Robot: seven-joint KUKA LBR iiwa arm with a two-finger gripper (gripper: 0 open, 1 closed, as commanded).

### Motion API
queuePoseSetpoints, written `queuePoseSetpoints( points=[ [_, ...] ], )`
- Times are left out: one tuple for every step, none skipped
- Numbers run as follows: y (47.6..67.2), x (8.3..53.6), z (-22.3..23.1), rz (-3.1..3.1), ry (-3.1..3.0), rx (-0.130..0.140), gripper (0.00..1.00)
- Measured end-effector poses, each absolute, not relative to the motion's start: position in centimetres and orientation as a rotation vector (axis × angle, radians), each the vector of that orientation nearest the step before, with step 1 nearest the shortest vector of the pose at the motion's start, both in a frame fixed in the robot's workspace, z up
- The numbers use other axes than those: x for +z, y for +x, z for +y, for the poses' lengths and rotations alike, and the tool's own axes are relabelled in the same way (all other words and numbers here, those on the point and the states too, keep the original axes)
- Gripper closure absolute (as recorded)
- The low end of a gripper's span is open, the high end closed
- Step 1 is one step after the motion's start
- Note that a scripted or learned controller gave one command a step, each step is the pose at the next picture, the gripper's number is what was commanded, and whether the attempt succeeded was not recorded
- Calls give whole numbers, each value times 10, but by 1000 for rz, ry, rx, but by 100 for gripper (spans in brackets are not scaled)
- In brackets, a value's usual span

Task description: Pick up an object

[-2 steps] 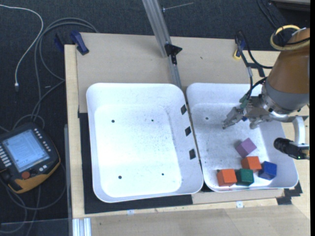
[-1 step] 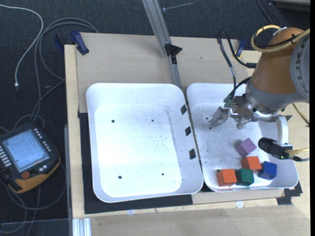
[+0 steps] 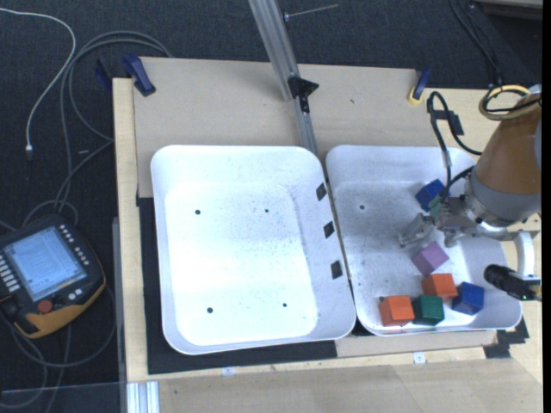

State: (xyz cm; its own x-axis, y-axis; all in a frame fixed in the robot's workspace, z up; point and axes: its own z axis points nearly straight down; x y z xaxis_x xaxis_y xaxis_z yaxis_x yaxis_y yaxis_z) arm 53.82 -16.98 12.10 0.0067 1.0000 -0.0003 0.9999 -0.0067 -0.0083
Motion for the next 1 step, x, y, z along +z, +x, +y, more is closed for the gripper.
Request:
queuePoseSetpoints(
  points=[
    [542,136,-165,-2223,-2221,-4,100]
  ],
)
